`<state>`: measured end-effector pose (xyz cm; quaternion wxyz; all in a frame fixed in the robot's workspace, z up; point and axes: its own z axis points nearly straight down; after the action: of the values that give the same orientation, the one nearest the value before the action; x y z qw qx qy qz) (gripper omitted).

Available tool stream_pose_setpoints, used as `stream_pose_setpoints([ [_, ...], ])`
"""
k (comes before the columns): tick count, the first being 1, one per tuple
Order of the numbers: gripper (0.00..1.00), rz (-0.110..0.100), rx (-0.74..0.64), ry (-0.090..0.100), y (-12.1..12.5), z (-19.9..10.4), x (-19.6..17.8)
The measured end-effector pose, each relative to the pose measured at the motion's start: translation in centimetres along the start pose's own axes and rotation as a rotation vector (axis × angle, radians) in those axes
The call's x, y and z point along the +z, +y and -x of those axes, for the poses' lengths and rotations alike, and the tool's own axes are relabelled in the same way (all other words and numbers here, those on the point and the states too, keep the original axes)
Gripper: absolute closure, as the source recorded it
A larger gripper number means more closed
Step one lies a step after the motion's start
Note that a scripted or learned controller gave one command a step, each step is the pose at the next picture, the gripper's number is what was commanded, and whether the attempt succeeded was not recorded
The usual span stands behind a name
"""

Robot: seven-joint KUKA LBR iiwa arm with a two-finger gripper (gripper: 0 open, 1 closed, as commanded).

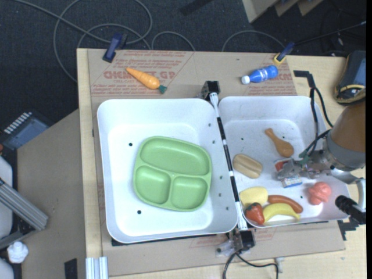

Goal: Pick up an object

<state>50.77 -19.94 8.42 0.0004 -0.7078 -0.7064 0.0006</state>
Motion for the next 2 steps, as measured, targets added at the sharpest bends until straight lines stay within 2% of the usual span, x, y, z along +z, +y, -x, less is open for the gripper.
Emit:
stream_pose_setpoints([
  [1, 0.00, 0.003, -0.003, 0.000, 7.3, -0.2, -0.1],
  [2, 1.00, 0.005, -0.002, -0.001, 7.4, -0.2, -1.1],
])
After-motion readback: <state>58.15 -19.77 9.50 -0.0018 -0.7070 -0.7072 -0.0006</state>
